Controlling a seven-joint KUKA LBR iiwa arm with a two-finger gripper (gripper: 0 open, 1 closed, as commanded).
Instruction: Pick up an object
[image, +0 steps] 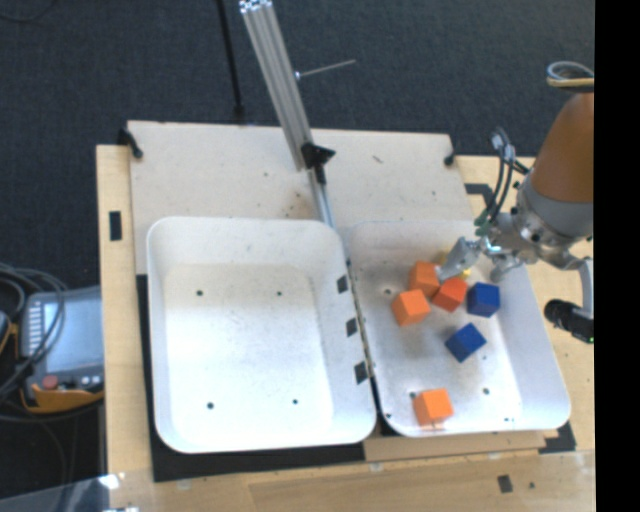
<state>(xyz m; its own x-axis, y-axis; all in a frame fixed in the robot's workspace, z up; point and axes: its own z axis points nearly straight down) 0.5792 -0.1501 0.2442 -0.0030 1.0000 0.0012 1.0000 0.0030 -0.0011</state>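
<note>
Camera view: gripper (462, 262) just above clustered orange cubes (437, 288).

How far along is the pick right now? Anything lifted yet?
Done: the gripper has reached the right bin, at the cluster of orange blocks. In hand: nothing visibly held; every block rests on the bin floor. Left: grasping and lifting one, perhaps the nearest orange block.

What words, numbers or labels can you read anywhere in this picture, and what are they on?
No text can be read.
The grey device with a screen at the left edge: whatever it shows is too blurred to read.
The blocks, such as the orange block, carry no visible markings.
</note>
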